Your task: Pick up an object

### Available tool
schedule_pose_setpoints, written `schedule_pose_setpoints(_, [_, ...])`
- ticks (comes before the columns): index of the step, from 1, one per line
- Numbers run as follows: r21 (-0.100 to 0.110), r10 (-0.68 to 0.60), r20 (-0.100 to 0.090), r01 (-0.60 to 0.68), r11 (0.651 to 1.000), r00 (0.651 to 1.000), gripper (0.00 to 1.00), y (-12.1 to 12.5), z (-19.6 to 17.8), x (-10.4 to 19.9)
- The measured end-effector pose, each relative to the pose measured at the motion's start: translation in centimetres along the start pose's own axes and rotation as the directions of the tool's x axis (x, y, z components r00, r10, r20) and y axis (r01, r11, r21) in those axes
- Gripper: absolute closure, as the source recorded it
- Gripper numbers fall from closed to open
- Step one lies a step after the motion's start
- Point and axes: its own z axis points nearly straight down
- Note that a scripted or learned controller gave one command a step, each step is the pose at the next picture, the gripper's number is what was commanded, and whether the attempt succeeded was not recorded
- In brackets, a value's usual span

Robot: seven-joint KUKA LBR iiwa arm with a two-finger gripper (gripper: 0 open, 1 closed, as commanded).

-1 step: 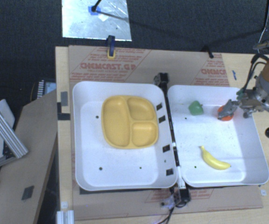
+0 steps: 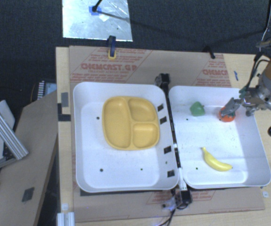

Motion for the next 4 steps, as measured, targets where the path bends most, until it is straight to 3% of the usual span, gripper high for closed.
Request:
schedule_pose_setpoints(2, [0.004, 0.002, -0.001, -0.002, 1.0, 1.0, 0.0, -0.4, 11.2, 0.8])
schedule_pose_setpoints(3, [-0.003, 0.003, 0.001, -0.003, 1.0, 1.0, 1.0, -0.2, 9.8, 0.7])
schedule_pose_setpoints(4, [-0.005, 0.005, 0.002, -0.005, 1.0, 1.0, 1.0, -0.7, 3.7, 0.2])
